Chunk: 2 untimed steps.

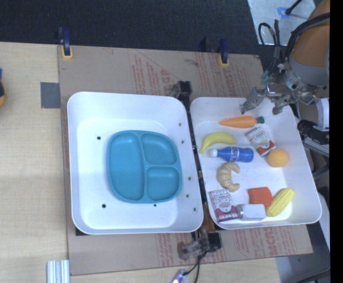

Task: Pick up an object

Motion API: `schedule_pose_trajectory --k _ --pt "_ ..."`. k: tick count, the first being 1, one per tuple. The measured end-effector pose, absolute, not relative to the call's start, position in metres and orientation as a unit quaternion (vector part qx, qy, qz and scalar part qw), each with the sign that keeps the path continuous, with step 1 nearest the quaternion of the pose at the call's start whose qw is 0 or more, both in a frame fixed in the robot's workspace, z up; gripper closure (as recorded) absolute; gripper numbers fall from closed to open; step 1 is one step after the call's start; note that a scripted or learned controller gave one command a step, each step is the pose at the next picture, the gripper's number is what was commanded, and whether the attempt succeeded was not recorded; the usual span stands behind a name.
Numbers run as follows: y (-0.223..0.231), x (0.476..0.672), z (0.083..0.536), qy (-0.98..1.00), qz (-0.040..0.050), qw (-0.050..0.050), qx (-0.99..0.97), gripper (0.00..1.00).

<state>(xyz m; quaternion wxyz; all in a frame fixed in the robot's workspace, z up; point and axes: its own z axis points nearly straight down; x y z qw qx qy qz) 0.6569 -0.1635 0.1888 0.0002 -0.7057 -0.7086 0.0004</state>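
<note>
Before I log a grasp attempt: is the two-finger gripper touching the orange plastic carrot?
Apart. In the camera view, bare white bin floor separates the gripper from the orange plastic carrot lying below it.

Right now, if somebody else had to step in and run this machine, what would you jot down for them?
Gripper: open, holding nothing, hovering at the far edge of the right bin, just beyond the toy carrot.
Right bin holds all the pickable things: carrot, banana, blue bottle, croissant, orange, corn cob, red block and a few small packets.
Left bin: a blue divided plate.
Done: nothing picked up yet.
Left: lower onto one item (the carrot looks nearest), close on it, lift.
</note>
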Motion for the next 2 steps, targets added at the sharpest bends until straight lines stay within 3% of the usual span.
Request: schedule_pose_trajectory --k 1,2 --pt "-0.107 0.643 0.235 -0.709 0.0001 0.001 -0.705 0.00" --pt "-0.121 0.538 0.145 -0.708 0.0020 0.002 -0.706 0.00"
